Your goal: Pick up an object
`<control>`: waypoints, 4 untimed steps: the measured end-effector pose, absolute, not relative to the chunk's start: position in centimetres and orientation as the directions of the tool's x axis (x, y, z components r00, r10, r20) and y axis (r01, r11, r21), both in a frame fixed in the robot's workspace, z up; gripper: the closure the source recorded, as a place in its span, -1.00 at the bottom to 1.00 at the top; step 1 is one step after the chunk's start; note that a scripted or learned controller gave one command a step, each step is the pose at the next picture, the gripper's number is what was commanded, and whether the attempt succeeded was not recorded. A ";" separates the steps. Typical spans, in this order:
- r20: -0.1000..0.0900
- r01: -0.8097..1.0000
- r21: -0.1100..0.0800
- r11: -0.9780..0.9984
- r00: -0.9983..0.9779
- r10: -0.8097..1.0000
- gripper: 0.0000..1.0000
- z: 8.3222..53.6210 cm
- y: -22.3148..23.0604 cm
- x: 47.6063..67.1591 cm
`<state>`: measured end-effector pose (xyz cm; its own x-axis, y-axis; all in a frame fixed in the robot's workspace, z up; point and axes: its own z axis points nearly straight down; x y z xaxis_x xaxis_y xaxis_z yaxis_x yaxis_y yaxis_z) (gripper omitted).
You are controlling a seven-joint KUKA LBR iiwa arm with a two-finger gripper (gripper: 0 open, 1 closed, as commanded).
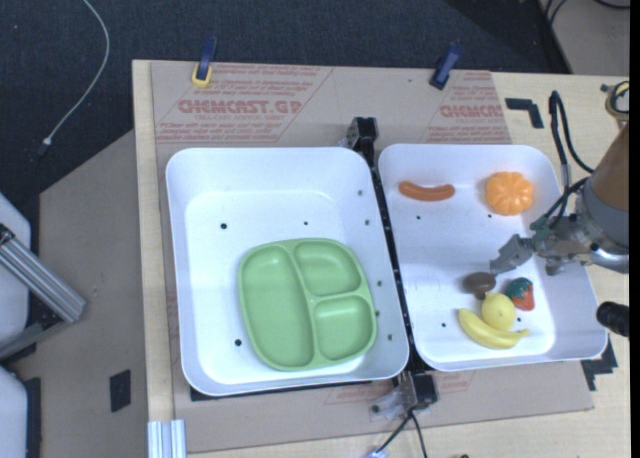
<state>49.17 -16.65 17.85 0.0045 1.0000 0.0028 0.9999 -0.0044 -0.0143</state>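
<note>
My gripper hangs over the right side of the right bin, at the end of the grey arm coming in from the right. It looks open, with nothing between its fingers. Just below it lie a red strawberry-like toy, a yellow lemon, a banana and a small brown piece. The left fingertip is a little above and right of the brown piece. An orange pumpkin-shaped toy and a sausage rest near the bin's far wall.
The left bin holds a green divided plate. A black clamp sits where the bins meet at the back. Cables hang by the arm at the right edge.
</note>
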 end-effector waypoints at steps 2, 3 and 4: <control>0.002 1.000 -0.006 0.000 0.000 1.000 -1.00 12.4 -17.0 49.9; 0.002 1.000 -0.003 -0.001 0.001 1.000 -1.00 8.2 -16.9 49.9; 0.000 1.000 0.001 -0.001 0.001 1.000 1.00 9.5 -16.9 49.9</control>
<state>49.95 -16.95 9.47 0.0006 1.0000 -0.0004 1.0000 -0.0006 0.0012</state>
